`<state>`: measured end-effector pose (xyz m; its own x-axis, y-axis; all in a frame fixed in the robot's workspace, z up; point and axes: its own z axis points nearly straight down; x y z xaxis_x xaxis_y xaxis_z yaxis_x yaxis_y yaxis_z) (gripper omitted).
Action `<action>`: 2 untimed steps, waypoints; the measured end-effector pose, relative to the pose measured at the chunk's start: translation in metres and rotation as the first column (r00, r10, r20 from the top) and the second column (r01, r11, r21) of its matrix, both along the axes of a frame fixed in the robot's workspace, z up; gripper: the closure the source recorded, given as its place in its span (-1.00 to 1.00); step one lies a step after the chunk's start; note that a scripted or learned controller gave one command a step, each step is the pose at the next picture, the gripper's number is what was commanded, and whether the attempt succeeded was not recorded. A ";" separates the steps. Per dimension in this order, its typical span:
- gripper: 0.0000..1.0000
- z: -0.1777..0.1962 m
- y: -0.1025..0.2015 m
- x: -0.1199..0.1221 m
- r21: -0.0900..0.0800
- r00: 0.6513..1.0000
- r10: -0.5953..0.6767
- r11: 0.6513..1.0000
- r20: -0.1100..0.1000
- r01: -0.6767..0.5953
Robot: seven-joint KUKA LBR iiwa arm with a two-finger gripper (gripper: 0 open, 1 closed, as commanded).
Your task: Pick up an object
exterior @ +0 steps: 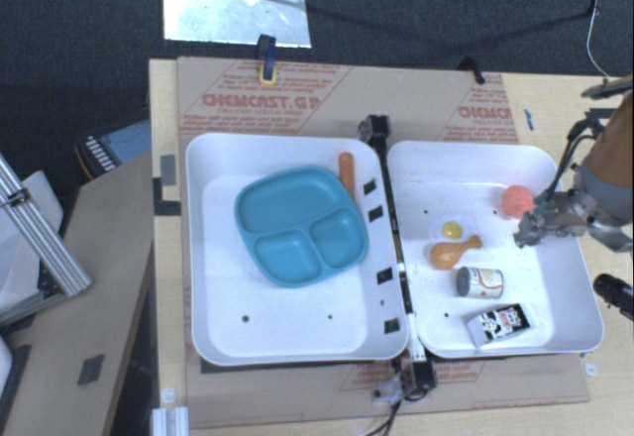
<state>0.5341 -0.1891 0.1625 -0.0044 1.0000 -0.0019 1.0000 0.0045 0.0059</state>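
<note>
Gripper (pixel 528 229): finger state cannot be told; beside pink ball (pixel 517 200) in right bin (pixel 575 325); nothing lifted; pick still pending.

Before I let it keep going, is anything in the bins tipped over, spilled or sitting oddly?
No spills. In the right bin the small can and the black-and-white carton lie on their sides. In the left bin the blue tray sits askew, with an orange stick at its far edge.
</note>
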 end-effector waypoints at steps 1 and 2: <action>1.00 0.054 0.000 0.002 -0.001 1.000 0.001 1.000 0.001 -0.001; 1.00 0.046 0.052 0.009 0.002 1.000 0.004 1.000 -0.003 -0.004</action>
<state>0.5426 -0.1374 0.2084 -0.0089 1.0000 0.0006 1.0000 0.0089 0.0028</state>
